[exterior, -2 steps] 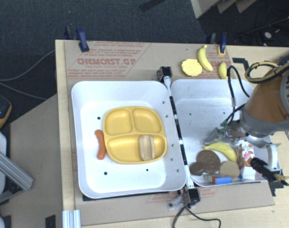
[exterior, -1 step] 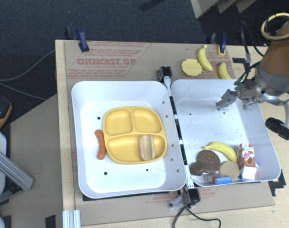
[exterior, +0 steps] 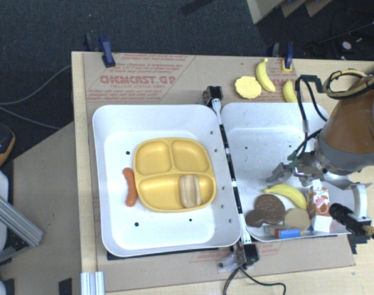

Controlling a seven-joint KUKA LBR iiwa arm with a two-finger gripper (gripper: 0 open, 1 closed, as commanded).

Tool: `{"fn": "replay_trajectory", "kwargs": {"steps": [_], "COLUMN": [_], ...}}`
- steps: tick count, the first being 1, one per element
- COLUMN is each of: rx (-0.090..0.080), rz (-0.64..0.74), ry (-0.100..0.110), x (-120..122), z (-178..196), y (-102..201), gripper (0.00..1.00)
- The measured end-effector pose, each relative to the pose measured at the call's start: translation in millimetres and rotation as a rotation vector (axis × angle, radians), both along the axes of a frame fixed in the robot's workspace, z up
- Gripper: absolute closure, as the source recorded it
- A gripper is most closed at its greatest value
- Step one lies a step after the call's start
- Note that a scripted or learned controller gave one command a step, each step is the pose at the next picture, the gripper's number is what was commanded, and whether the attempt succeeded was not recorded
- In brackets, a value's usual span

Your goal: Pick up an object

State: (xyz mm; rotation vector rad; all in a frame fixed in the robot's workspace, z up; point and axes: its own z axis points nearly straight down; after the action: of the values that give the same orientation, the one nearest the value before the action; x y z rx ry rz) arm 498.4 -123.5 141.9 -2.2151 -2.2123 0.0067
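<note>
Gripper (exterior: 290,172) low in right bin (exterior: 261,128), fingers spread apart, nothing between them; banana (exterior: 286,193) just below fingertips, atop heap in bin's near corner with brown cookie (exterior: 268,208), tan round piece (exterior: 296,219), blue item (exterior: 288,233), red-and-white packet (exterior: 320,200); arm (exterior: 353,134) reaches in from right, wrist angled down and leftward; left bin (exterior: 113,165) holds yellow divided tray (exterior: 171,174) with bread roll (exterior: 189,190); sausage (exterior: 130,186) beside tray; second banana (exterior: 265,75) and yellow round piece (exterior: 248,87) on tabletop (exterior: 144,78) behind bins.

Cardboard-covered tabletop (exterior: 144,78) with two white bins (exterior: 107,165), two bananas (exterior: 265,75) and a yellow slice (exterior: 248,87).
</note>
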Motion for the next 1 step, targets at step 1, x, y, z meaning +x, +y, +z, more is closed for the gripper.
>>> {"fn": "replay_trajectory", "kwargs": {"steps": [1], "rx": [-0.017], "rz": [-0.002], "ry": [-0.03], "x": [-15.2], "z": [-53.5], "y": [25.1], "gripper": [0.0]}}
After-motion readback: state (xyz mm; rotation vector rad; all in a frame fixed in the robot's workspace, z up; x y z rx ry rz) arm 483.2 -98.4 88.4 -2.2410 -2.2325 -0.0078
